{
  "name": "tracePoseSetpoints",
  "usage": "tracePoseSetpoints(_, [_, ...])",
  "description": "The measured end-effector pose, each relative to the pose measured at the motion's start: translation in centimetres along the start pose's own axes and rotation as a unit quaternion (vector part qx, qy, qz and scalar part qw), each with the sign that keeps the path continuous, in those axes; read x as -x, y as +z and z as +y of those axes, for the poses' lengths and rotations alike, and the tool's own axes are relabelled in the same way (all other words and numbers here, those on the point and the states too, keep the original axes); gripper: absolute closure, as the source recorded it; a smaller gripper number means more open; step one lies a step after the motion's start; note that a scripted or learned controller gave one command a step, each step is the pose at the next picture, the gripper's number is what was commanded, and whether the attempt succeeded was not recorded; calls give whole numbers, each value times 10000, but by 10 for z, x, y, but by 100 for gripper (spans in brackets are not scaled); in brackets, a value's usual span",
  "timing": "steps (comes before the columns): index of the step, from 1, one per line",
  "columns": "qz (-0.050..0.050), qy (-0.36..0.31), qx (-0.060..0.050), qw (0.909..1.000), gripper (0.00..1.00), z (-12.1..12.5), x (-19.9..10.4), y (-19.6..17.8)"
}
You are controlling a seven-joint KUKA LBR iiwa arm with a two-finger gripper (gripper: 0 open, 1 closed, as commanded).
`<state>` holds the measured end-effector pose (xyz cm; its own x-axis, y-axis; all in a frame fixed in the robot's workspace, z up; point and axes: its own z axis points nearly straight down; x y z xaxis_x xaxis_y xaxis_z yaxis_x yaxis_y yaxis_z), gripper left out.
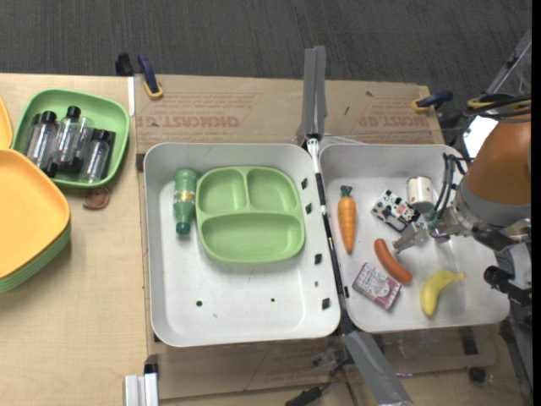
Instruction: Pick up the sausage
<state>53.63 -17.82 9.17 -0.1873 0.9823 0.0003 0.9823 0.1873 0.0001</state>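
Observation:
The sausage (392,260) is a short red-orange link lying at a slant in the middle of the right bin (372,315). My gripper (414,237) hangs low over that bin, just up and to the right of the sausage's upper end, with its grey fingers pointing left toward it. Nothing is visible between the fingers. The arm's orange band (505,172) sits at the right edge of the view.
In the right bin lie a carrot (347,218), a black-and-white patterned packet (395,210), a white cylinder (420,189), a pink packet (377,285) and a banana (436,289). The left bin (169,311) holds a green divided plate (250,214) and a green bottle (184,200).

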Motion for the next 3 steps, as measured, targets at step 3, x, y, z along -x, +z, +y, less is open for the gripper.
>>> tracePoseSetpoints(3, [-1,531,-7,9986,0,10,-35,-4])
